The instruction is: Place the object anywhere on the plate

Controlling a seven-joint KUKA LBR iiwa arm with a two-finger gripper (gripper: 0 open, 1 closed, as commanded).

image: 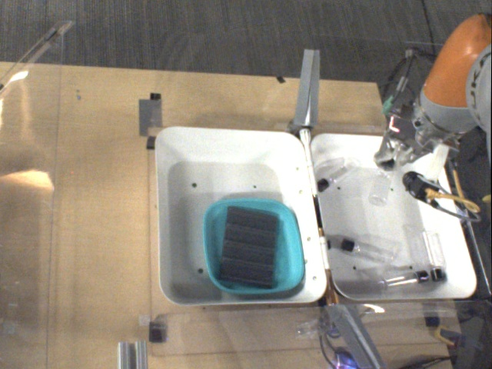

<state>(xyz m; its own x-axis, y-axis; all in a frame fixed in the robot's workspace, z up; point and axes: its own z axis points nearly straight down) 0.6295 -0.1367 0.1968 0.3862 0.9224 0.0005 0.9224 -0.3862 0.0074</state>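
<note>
- Two white bins (171, 229), side by side.
- One teal plate (290, 237) in my left bin, one dark ridged block (248, 246) lying on it.
- Several clear tubes (377, 250), right bin.
- One gripper (393, 151) over right bin's far edge.

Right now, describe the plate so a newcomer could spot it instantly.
Find the two white bins side by side; take the left bin. The plate sits in its lower half, a teal rounded-square dish with a dark ribbed block lying on it. It is the one coloured item; the right bin holds clear tubes.
</note>
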